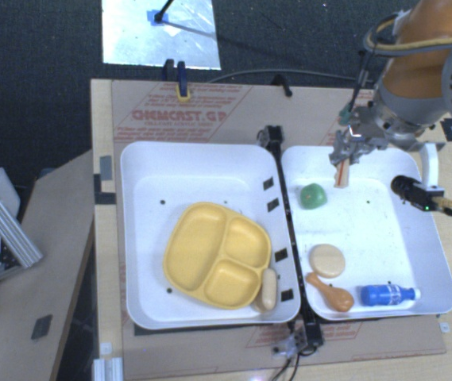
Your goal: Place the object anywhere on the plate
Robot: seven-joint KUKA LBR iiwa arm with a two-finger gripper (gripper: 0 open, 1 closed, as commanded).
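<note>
Nearest the camera, along the front of the right bin [440, 280], lay a blue bottle [388, 294] on its side, and just left of it an orange-tan drumstick-shaped toy [330, 294]; touching the drumstick's upper side sat a round beige bun-like piece [326, 260]; farther back in that bin, well apart from these, rested a small green round object [314, 196]. Over the back of the right bin hung the gripper [343, 167], with a slim orange-brown stick-like thing [341, 175] showing between its fingers and pointing down; the jaws appeared pinched on it, though the fingertips were small and hard to make out. Left of the divide, the left bin [150, 181] bore a yellow plate [218, 254] with three compartments, lying toward the bin's front right; a pale beige roll-shaped piece [268, 289] lay against the plate's front right rim, outside the compartments; the held stick was well apart from the plate, over the other bin.
</note>
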